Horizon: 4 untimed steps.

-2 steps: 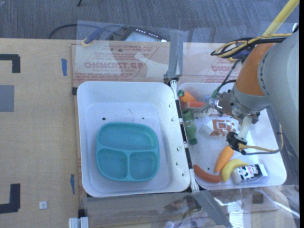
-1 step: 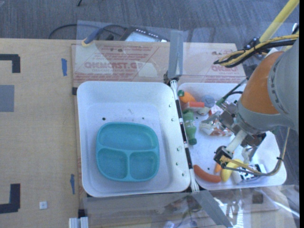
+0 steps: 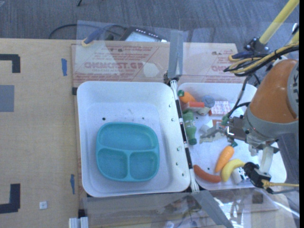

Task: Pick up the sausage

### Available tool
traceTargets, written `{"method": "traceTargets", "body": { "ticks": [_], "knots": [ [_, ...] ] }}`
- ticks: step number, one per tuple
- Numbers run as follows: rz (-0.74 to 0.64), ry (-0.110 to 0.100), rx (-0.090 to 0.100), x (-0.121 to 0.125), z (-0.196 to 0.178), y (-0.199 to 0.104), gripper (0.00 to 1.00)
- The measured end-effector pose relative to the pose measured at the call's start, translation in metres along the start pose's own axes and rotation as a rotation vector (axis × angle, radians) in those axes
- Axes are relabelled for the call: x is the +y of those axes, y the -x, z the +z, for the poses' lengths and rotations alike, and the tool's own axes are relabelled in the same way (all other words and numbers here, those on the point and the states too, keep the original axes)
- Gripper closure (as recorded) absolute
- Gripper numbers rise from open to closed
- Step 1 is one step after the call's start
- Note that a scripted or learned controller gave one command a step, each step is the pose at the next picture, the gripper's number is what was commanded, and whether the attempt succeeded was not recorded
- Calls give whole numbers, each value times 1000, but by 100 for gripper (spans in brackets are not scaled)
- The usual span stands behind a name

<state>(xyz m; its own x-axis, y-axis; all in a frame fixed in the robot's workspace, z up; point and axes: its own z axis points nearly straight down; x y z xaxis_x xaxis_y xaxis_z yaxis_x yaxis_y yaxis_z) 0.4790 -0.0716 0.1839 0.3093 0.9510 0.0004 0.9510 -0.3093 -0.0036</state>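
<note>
1. The gripper (image 3: 212, 133) hangs inside the right bin (image 3: 280, 175), pointing toward nine o'clock from the arm's wrist; I cannot tell from this angle how it is set, and nothing can be seen caught in it.
2. The arm (image 3: 273, 101) comes in from three o'clock, its orange band bulking over the bin's right half, with yellow and black cables trailing off toward one o'clock.
3. At about five o'clock from the gripper lies a carrot (image 3: 224, 158), slanted, apart from the gripper.
4. Just beside the carrot's lower end, toward four o'clock, sits a banana (image 3: 232, 169).
5. The sausage (image 3: 206, 174), reddish-orange and curved, lies at six o'clock from the gripper along the bin's near edge, close to the wall between the bins, its right end close to the carrot and banana.
6. At nine to eleven o'clock from the gripper a green item (image 3: 190, 132) lies along the dividing wall, with an orange piece (image 3: 186, 97) above it.
7. Well off at nine o'clock, the left bin (image 3: 95, 99) holds a teal divided plate (image 3: 127, 152).
</note>
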Motion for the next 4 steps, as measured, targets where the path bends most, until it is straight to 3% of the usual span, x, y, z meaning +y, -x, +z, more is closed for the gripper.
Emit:
{"method": "traceTargets", "body": {
  "ticks": [1,2,3,4],
  "knots": [
    [247,2,-1,-29,0,-89,0],
    [238,10,-8,-54,51,-171,0],
    [612,62,-2,-41,56,-173,0],
    [622,56,-29,-42,49,-160,100]
  ]
}}
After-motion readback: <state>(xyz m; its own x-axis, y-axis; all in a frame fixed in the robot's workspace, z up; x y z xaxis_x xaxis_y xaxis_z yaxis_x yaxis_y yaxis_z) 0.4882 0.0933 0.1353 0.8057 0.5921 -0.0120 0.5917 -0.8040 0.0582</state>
